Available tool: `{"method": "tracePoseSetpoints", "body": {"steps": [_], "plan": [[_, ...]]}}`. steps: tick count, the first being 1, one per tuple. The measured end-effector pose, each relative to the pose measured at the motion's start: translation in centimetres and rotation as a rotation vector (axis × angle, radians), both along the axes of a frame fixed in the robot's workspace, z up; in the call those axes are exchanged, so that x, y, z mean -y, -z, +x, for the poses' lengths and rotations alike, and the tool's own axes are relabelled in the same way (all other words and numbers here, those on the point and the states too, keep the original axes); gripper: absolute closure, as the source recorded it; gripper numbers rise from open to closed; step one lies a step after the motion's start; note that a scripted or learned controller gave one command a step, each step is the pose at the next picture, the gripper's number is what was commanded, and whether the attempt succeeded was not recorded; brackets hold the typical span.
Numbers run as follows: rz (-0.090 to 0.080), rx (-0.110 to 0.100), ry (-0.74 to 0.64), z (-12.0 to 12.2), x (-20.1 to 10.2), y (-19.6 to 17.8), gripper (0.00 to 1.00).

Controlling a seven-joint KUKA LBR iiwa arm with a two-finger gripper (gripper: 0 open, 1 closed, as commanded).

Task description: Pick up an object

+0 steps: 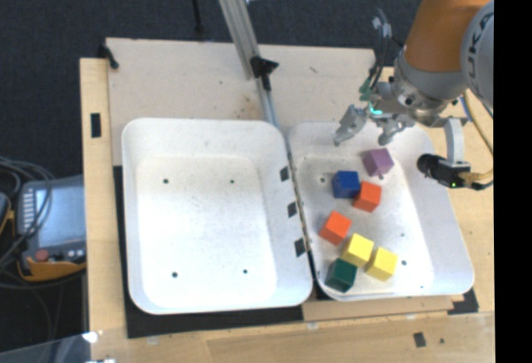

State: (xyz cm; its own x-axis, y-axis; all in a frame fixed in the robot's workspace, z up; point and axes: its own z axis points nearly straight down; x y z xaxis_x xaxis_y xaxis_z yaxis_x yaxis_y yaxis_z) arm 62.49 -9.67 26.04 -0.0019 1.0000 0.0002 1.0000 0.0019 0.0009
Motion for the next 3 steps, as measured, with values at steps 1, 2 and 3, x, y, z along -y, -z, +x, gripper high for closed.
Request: {"method": "tracePoseSetpoints", "body": {"steps": [1,2,3], "plan": [[-0.002,-0.004,-0.001,0.6,-0.4,4.6,0.00],[-0.002,-0.005,0.002,0.5,-0.5,8.9,0.00],[-0.003,0.013,0.001,0.7,-0.2,13.0,0.00]]}}
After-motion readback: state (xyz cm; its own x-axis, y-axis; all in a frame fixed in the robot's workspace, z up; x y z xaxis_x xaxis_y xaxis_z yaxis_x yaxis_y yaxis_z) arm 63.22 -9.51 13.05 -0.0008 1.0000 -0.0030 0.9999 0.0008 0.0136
